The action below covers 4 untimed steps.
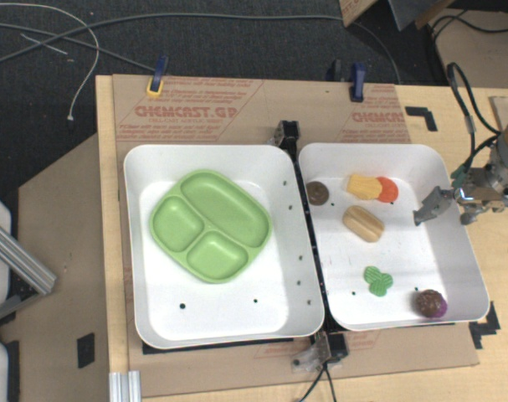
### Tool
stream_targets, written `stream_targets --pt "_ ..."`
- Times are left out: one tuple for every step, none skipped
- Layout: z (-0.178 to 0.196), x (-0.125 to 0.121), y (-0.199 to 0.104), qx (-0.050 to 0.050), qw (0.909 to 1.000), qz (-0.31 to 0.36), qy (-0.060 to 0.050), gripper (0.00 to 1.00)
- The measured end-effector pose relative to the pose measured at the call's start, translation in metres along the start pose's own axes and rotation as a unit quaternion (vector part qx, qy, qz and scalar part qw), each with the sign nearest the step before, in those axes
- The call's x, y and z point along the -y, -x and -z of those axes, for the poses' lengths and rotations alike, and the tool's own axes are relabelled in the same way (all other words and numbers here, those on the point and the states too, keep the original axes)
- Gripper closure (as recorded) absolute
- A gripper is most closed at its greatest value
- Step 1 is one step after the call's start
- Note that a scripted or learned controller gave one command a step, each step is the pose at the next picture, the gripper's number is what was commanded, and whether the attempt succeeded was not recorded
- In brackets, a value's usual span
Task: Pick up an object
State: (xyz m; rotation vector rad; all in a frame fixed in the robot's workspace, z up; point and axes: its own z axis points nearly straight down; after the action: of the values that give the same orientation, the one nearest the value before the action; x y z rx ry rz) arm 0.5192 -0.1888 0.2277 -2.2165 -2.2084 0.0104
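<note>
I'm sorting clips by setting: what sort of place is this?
Probably a robotics lab bench: two shallow white bins sit on a clamped cardboard sheet, loose cables trail over dark carpet, and a metal two-finger gripper reaches in.

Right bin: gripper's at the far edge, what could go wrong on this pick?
The gripper sits over the right bin's rim, so a straight descent may clip the wall. The purple item lies in the corner, leaving little finger room. The yellow piece touches the orange one; a grab might catch both.

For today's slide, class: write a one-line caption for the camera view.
Grey arm's tool at the right white bin's edge, five small toy foods inside; a green three-compartment plastic plate in the left white bin.
</note>
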Motion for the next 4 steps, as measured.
stream_targets --pt "0.007 -0.003 -0.001 0.002 1.0000 0.002 0.006 0.00" --pt "-0.036 -0.001 0.003 0.001 1.0000 0.001 0.004 0.00" --pt "-0.083 -0.009 0.006 0.001 1.0000 0.002 0.004 0.00" --pt "-0.136 -0.009 0.006 0.000 1.0000 0.002 0.004 0.00"
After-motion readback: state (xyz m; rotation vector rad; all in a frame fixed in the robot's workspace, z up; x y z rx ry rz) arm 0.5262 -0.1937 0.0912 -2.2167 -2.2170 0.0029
